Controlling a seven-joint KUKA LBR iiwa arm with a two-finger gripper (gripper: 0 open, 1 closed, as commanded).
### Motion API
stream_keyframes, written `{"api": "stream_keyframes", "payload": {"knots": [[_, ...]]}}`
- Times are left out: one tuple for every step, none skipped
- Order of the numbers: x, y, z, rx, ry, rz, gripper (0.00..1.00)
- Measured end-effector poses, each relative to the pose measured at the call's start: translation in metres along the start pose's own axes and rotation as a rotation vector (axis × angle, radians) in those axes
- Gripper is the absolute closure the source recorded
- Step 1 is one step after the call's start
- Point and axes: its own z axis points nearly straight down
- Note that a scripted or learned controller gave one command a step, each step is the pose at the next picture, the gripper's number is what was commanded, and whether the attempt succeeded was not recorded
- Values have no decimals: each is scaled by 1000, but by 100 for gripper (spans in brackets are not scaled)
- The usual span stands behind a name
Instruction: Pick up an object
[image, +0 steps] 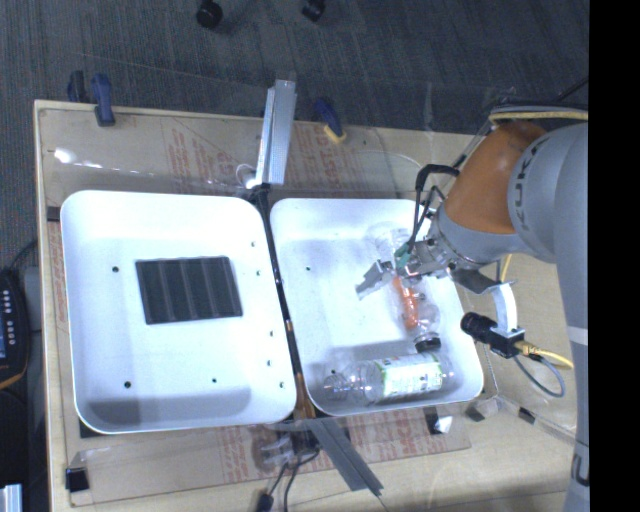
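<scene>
Both bins look like smooth white plastic: the left bin (90, 300) glares bright along its floor, and the right bin (310, 300) has a softer sheen. In the left one lies a dark ribbed panel (189, 290), matt, almost rubbery. The bench top (150, 150) reads as pale wood or board under a clear, shiny film. A brushed metal bar (277, 130) stands between the bins. In the right bin, a clear plastic bottle (395, 379) glints, its label papery. The arm's grey shell (560, 200) is smooth and satin, and its orange band (485, 190) is glossier. Blue clamps (102, 97) look like plastic.
</scene>
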Motion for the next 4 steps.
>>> {"api": "stream_keyframes", "payload": {"knots": [[40, -32, -60, 3, 3, 68, 0], [5, -21, -25, 4, 2, 50, 0], [1, -6, -9, 1, 2, 24, 0], [-1, 2, -9, 0, 1, 10, 0]]}}
